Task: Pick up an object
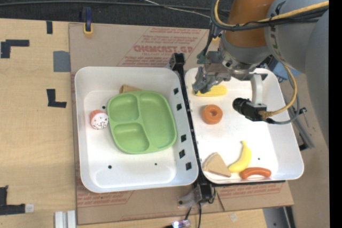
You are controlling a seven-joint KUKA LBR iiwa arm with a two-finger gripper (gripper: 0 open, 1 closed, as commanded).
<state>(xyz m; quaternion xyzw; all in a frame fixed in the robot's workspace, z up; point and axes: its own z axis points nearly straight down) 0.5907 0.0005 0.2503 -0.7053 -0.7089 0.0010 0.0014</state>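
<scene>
Hovering at the right bin's (288,115) far left corner, jaws (206,84) touching a yellow block (214,92); grip state unclear.

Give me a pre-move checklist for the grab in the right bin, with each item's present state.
1. Tool over the right bin: ok.
2. Tool above the yellow piece at the bin's back left: ok.
3. Piece between the fingers: cannot tell.
4. Donut apart from the yellow piece: ok.
5. Banana, sandwich and sausage far from the tool, at the front: ok.
6. Tool off the divider between bins: cannot tell.
</scene>
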